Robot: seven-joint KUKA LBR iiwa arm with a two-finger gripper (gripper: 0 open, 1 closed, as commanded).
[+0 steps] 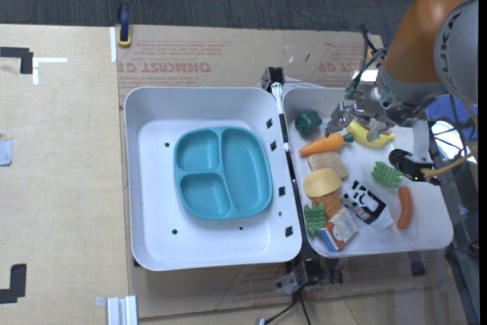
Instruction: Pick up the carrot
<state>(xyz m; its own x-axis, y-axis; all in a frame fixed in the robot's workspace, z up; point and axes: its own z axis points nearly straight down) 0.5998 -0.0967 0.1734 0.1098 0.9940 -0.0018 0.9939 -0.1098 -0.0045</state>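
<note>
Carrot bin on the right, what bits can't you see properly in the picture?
- Hand: too small and dark in the camera view to tell how it is set, or whether it touches the carrot.
- Banana: partly hidden under the arm.
- Snack packets: print too small to read.
- Right bin: its far right corner is covered by the arm.

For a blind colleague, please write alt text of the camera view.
The grey arm's tool hovers at the orange plastic carrot in the right white bin, among other toy foods. The left white bin holds a teal divided plate.
</note>
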